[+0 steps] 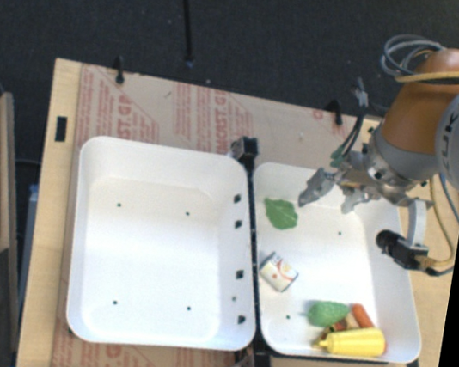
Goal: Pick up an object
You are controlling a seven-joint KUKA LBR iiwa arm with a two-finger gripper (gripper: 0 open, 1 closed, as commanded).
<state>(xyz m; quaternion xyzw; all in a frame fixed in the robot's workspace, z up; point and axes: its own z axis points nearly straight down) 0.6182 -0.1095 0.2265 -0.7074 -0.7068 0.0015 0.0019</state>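
While the arm (431, 99) reached in from the right, its gripper (332, 194) hung over the far part of the right bin (407, 308), with the two fingers spread apart and nothing between them. One fingertip (308, 197) pointed down toward the green leaf-shaped object (281, 213), which lay on the bin floor near the divider, just beside and below that fingertip; whether the tip touched the bin floor could not be told from this slanted view. The other objects lay nearer the front of the same bin: a small white cup-like item with red marking (277, 273), tipped on its side near the middle; a second green lump (328, 312); a small orange-red piece (361, 314) just behind it; and a yellow bottle-shaped toy (354, 341) lying against the front wall. These last three sat close together, touching or nearly so. The left bin (87, 198) stood alongside, separated from the right by a dark rail (247, 234).

As a judgement of progress, the pick was not yet made: no object was lifted, and all rested on the bin floor. The gripper seemed positioned for an approach, most plausibly to the nearby green leaf-shaped object. Descent, closing on an object and lifting all remained to be done.
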